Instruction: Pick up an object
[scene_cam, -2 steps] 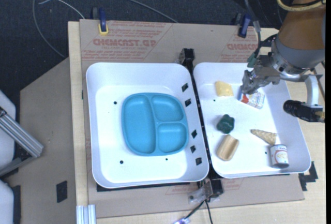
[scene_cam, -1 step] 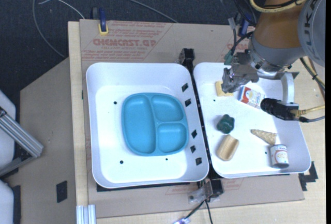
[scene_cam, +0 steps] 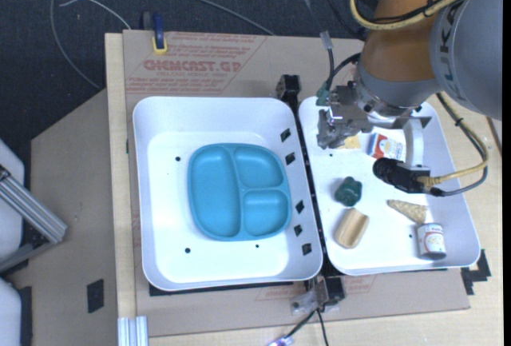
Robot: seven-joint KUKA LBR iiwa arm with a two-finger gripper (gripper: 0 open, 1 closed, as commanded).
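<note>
Here the pincer (scene_cam: 331, 131) hangs low over the far left part of the right bin (scene_cam: 459, 212), nothing visibly between its fingers, and I cannot tell whether they are spread or closed. The dark green object (scene_cam: 348, 192) lies near it, toward the camera, with the tan cylinder (scene_cam: 350, 228) just beyond. The arm (scene_cam: 415, 25) reaches in from the right, its orange band uppermost.

Two white bins (scene_cam: 148, 176), one blue divided plate (scene_cam: 238, 190) in the left, one green lump (scene_cam: 348, 192), one tan cylinder (scene_cam: 350, 228), one small jar (scene_cam: 432, 240), one wedge (scene_cam: 408, 209), one red-and-white packet (scene_cam: 387, 147) right.
</note>
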